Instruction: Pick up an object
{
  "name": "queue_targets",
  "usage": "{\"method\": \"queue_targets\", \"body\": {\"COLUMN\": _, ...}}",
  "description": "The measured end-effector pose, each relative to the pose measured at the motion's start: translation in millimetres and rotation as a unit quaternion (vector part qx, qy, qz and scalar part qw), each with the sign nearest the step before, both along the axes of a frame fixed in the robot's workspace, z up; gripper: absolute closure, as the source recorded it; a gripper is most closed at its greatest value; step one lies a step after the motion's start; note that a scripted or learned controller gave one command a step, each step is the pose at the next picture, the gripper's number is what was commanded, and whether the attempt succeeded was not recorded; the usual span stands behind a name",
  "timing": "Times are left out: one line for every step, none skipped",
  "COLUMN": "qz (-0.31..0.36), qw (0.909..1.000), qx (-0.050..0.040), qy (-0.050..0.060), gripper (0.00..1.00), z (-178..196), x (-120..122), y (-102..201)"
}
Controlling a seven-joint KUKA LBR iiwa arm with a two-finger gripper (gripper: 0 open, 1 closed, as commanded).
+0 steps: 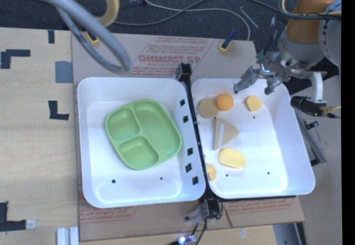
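Note:
My gripper [256,81] hangs over the far edge of the right bin [288,144], its two fingers spread open with nothing between them. Below it lie an orange ball [224,101], a small yellow chunk [253,103] and a tan round disc [207,108]. A beige wedge [224,132] sits mid-bin, with a yellow oval piece [231,158] nearer the front. A small orange-yellow bit [211,172] lies by the bin's left wall.
The left bin [91,144] holds a green divided plate [143,133]. Black clips run down the divider [190,127] between the bins. Grey and yellow hoses [83,11] cross the far left. Cables trail behind the bins.

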State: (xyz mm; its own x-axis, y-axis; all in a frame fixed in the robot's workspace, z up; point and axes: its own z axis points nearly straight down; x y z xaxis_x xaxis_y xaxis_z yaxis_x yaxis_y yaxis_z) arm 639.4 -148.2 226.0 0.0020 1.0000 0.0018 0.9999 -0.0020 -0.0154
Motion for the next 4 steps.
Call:
{"method": "queue_targets", "body": {"qz": 0.002, "qw": 1.0000, "qx": -0.0010, "qy": -0.007, "gripper": 0.00, "z": 9.2, "x": 2.6, "y": 0.6}}
{"method": "queue_targets", "body": {"qz": 0.001, "qw": 1.0000, "qx": -0.0016, "qy": -0.005, "gripper": 0.00, "z": -38.8, "x": 0.4, "y": -7.8}}
{"method": "queue_targets", "body": {"qz": 0.002, "qw": 1.0000, "qx": -0.0017, "qy": -0.006, "gripper": 0.00, "z": -87.9, "x": 5.2, "y": 0.2}}
{"method": "queue_targets", "body": {"qz": 0.002, "qw": 1.0000, "qx": -0.0019, "qy": -0.007, "gripper": 0.00, "z": -140.3, "x": 5.1, "y": 0.6}}
